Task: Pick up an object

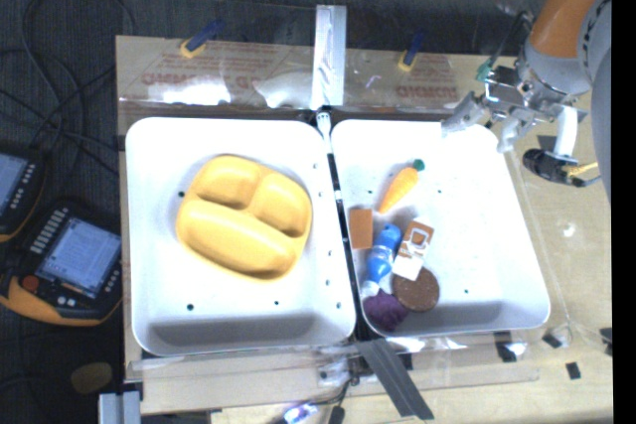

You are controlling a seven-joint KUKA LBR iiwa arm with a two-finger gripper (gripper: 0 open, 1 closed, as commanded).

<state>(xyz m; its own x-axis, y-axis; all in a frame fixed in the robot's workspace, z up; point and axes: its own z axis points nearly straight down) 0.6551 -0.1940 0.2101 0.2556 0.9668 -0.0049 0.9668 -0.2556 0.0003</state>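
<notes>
1. The arm, grey with an orange band, reached in at the upper right of the camera view.
2. Its end effector hung over the far right corner of the right bin, near the rim.
3. Whether the end effector was spread or pressed together could not be told; nothing showed between its tips.
4. The right bin held a small cluster of things toward its left half, well apart from the end effector.
5. A carrot, orange with a green tip, lay tilted at the top of that cluster.
6. Below it, an orange-brown block sat just beside the bin's left wall.
7. A blue bottle lay next to the block, touching a white and orange box on its right.
8. A brown disc lay under the box, nearer the front.
9. A purple lump sat at the front left corner, just beside the disc.
10. The left bin held a large yellow bread-shaped toy near its middle.
11. Both bins stood side by side on the surface, their inner walls touching.
12. Clear plastic sheeting with two clips lay behind the bins.
13. A handheld pendant with a screen lay on the floor at the left, with black cables near it.
</notes>
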